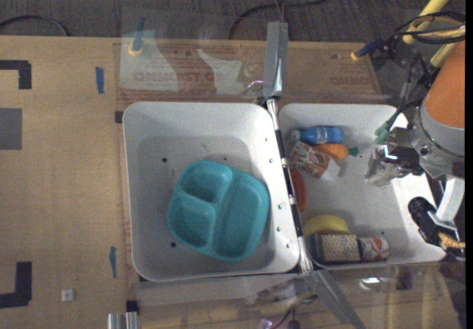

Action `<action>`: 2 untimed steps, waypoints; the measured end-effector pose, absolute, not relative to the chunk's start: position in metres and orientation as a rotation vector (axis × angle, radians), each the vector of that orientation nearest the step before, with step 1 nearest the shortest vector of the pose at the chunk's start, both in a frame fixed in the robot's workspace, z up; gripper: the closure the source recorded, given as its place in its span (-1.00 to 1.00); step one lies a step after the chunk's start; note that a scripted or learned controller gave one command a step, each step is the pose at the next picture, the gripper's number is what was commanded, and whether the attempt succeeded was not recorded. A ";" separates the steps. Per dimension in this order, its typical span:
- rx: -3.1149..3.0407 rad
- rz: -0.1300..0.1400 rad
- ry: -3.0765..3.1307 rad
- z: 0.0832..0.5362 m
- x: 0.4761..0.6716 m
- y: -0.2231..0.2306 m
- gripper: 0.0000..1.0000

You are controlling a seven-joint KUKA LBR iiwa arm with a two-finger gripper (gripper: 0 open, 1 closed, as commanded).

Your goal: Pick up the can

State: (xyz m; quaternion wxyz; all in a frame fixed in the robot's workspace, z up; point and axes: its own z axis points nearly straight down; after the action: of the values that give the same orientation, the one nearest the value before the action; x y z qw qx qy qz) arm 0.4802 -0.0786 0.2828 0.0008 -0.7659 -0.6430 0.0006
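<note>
Hovering over the right bin (403,119), end effector (386,165) state unclear; best dropping squarely onto the can (347,248) lying by the front wall.

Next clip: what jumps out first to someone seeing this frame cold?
The teal tray draws the eye, lying alone in the left bin. Next comes the clutter in the right bin: a bottle at its far left, a can on its side along the near wall. The gripper hangs over that bin's right half, apart from the can.
</note>
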 end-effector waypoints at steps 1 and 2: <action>-2.213 0.001 -2.228 0.281 0.480 -0.077 1.00; -2.006 -0.001 -2.421 0.319 0.483 -0.066 1.00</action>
State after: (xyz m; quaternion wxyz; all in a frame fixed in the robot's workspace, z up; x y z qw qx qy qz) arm 0.4830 -0.0663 0.3193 -0.0016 -0.6380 -0.7700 -0.0004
